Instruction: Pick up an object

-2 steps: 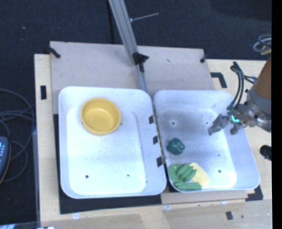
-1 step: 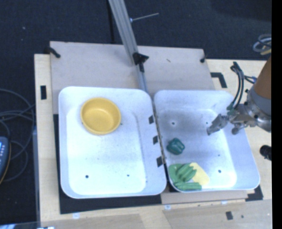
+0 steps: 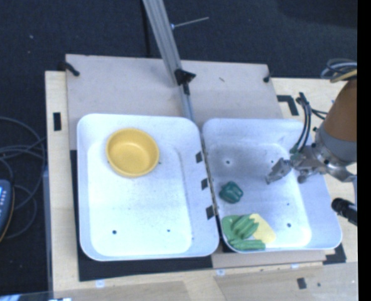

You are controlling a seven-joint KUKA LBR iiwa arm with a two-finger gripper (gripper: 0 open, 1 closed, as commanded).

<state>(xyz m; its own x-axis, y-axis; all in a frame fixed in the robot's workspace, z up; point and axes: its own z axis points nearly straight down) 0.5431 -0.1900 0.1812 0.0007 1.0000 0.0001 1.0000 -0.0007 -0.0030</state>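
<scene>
Claw (image 3: 287, 173) low inside the right bin (image 3: 320, 240), reached in from the right on the grey arm (image 3: 339, 121). Hung over bare white floor, with nothing seen in its grasp. Could not tell from this slant whether spread apart or closed together. Lay nearest, down and to the left of the claw: a small dark green lump (image 3: 230, 192), apart from the claw and on its own. Sat further down from the claw, against the bin's near edge: a heap of green pods on something yellow (image 3: 248, 227). Stood well off to the left of the claw, across the divide in the left bin (image 3: 141, 246): a yellow bowl (image 3: 133, 152). Judged the step as the approach, no grasp made yet, and the green lump the likeliest pick. Saw several ways for it to fail. Might close on empty floor if dropped straight down, since nothing lay beneath the claw. Might nudge the rounded lump sideways rather than trap it, if brought down off-centre. Might knock the lump toward the wall between the bins, beyond it from the claw, and leave too little room to close around it. Might catch only one loose pod from the heap, or pinch between pieces and lift nothing. Might scrape the bin floor if sent too deep.
</scene>
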